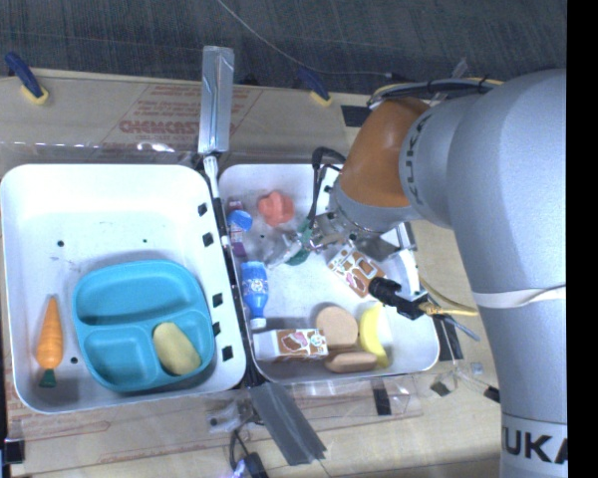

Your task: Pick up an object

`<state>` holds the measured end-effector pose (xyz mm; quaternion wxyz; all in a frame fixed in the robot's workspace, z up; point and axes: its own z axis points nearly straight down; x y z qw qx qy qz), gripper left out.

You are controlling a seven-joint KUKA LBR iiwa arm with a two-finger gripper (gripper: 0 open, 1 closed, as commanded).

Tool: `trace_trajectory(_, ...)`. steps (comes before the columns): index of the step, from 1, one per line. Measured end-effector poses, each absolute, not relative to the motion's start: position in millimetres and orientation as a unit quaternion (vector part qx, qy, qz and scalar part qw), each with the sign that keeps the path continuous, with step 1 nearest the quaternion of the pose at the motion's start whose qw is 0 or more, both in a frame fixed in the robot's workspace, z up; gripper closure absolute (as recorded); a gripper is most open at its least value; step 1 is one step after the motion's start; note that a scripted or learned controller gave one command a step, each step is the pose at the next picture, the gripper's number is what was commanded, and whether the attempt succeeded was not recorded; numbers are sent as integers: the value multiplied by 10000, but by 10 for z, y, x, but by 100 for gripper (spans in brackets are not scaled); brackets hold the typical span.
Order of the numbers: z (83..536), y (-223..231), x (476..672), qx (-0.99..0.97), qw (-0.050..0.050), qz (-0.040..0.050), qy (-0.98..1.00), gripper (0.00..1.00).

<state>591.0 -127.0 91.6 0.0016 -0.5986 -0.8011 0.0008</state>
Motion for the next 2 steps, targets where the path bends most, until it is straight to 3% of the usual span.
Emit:
trace_trajectory(1, 1018, -1264, 5917, -5968, 17, 7, -8024, 100)
trace_trajectory(2, 1964, -526, 6261, -6071, -24, -30, -7946, 100)
